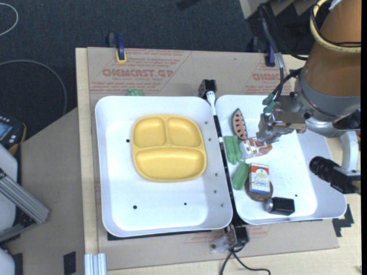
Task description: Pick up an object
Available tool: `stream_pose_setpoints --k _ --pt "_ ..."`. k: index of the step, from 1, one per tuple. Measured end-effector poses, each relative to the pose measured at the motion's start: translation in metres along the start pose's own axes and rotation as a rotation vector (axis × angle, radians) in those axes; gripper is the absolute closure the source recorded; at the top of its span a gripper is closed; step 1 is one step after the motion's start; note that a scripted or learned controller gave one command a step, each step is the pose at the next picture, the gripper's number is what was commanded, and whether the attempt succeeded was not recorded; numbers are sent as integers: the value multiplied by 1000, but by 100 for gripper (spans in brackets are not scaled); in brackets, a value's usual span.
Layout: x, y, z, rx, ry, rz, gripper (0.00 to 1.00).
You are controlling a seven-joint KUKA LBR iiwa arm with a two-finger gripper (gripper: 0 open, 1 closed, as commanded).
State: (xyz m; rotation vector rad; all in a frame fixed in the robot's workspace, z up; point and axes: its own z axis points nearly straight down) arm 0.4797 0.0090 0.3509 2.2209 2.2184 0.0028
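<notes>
Right bin front (pixel 321 208): we see a black block (pixel 282 205) and an orange-white carton (pixel 260 178) lying on a brown disc.
Left bin (pixel 109 153): yellow divided plate (pixel 168 147).
Divider side: two green pods (pixel 231 149).
Gripper (pixel 265 135): down over a red-white packet (pixel 256 148); we can't tell its grip.
Farther back: watermelon slice toy (pixel 239 124).

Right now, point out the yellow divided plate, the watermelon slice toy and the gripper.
yellow divided plate (pixel 168 148): camera view, middle divider.
watermelon slice toy (pixel 239 124): camera view, middle of the red face.
gripper (pixel 265 135): camera view, between its fingertips.
</notes>
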Motion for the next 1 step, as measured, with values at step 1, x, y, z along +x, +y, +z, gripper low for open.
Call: stream_pose_setpoints --k 1 --pt "43 0 -27 0 1 -3 100"
